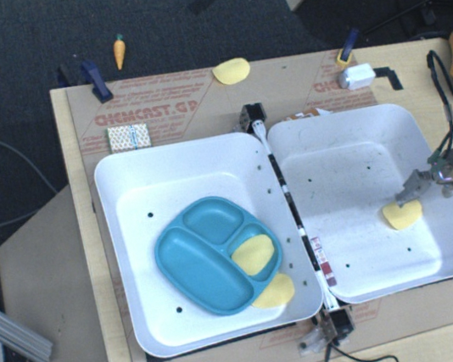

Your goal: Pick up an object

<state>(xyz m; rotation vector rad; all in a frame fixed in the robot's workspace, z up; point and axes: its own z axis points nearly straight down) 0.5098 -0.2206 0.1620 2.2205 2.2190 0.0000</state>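
So the gripper [415,190] is down low in the right bin [348,138], coming in from the right edge, and its tip sits right at the top of a yellow piece [403,214] lying on the bin floor near the right wall. Can't tell whether it's released or clenched from this angle (too small and blurry at the tip), and I don't see the piece actually caught in it, so I wouldn't call it grabbed. Looks to me like the reach-and-close step of the pick, with the lift not yet done. Next move probably needs the gripper centred over the piece and closed across its short side before going up. The piece is a stubby blob, long axis roughly left-right with a slight tilt, lying flat. Over in the left bin [124,184] there's a blue divided plate [197,262] with a yellow lump [253,253] in one compartment and another yellow lump [275,291] touching its lower rim. One more yellow bit [231,71] sits on the tabletop [170,99] behind the bins.
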